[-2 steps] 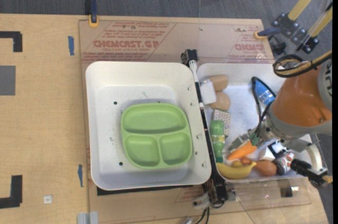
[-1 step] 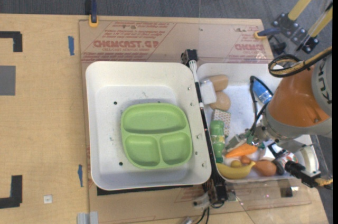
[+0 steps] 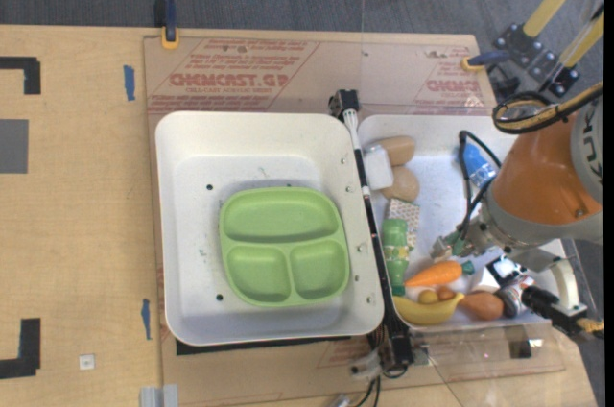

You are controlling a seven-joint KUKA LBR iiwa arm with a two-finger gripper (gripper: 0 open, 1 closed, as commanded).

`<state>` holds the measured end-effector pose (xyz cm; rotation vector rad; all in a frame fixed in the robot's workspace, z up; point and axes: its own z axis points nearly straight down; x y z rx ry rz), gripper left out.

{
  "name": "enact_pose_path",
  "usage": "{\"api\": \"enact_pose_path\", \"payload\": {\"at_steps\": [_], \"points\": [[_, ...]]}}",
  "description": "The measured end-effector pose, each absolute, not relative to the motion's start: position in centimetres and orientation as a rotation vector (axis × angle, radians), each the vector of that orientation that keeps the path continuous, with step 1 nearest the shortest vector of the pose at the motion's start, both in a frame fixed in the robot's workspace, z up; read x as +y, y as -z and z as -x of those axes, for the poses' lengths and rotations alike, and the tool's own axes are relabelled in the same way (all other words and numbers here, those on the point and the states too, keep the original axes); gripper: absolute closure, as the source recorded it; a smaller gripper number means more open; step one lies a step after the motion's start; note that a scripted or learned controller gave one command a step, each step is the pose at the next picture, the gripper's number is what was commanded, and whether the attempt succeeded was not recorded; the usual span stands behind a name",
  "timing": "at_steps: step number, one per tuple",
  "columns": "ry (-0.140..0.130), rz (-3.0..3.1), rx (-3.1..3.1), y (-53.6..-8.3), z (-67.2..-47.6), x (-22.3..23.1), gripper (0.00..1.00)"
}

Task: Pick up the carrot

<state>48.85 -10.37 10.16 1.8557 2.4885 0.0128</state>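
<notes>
The surface (image 3: 77, 203) is a wooden bench carrying two shallow white bins side by side. The left bin (image 3: 182, 203) holds a green divided plate (image 3: 284, 245) and nothing else of note. The right bin (image 3: 436, 175) is crowded, and the grey arm (image 3: 547, 175) with its orange band hangs over it, entering from the right side of the view.

The tool (image 3: 459, 245) sits low in the right bin, just above the near cluster of food. Its state cannot be read from this angle, since the wrist and cabling cover the tip.

The carrot (image 3: 434, 275) lies near the front edge of the right bin, just beside and slightly toward the viewer from the tool, on the side facing the left bin. Its long axis runs roughly left to right across the view, tilted a little upward toward the right, where its green end points at the tool. A banana (image 3: 427, 307) curves directly under it, touching or nearly so, and a brown oval item (image 3: 484, 304) sits to the right of the banana. A green packet (image 3: 395, 237) stands just to the carrot's left.

Judging from this, the coming move turns on a short shift toward the front-left, with the closing direction set across the carrot's long axis, and the banana beneath is the likeliest thing to be caught by mistake.
</notes>
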Motion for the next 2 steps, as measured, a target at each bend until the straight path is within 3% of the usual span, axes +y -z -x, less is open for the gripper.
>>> {"api": "enact_pose_path", "payload": {"at_steps": [1, 2], "points": [[-0.012, -1.856, 2.491, -10.1, -48.8, -10.3, 0.0], [-0.019, -2.105, 2.314, -9.0, -48.5, -11.2, 0.0]]}}
